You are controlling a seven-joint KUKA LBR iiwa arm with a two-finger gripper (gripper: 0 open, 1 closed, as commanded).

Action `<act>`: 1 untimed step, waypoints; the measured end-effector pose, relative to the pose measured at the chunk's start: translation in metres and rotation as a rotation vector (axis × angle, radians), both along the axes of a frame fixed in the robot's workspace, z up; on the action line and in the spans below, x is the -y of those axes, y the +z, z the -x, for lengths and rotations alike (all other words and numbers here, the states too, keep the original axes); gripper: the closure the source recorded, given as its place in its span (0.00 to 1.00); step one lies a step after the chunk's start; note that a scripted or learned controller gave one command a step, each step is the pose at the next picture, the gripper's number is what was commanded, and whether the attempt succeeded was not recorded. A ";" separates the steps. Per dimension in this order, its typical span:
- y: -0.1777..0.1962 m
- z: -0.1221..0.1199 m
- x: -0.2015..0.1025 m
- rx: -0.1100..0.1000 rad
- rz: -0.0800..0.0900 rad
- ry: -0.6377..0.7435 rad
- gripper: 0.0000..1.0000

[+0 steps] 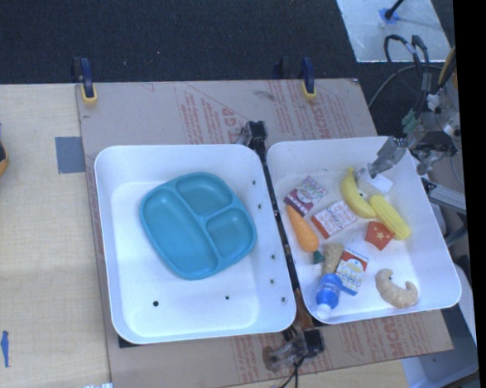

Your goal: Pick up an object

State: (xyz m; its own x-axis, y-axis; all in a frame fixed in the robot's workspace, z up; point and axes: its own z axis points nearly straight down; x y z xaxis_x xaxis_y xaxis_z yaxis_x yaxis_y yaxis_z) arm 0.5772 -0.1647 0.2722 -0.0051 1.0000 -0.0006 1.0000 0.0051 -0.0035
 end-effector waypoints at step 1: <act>-0.136 0.032 -0.023 -0.001 0.000 0.001 0.00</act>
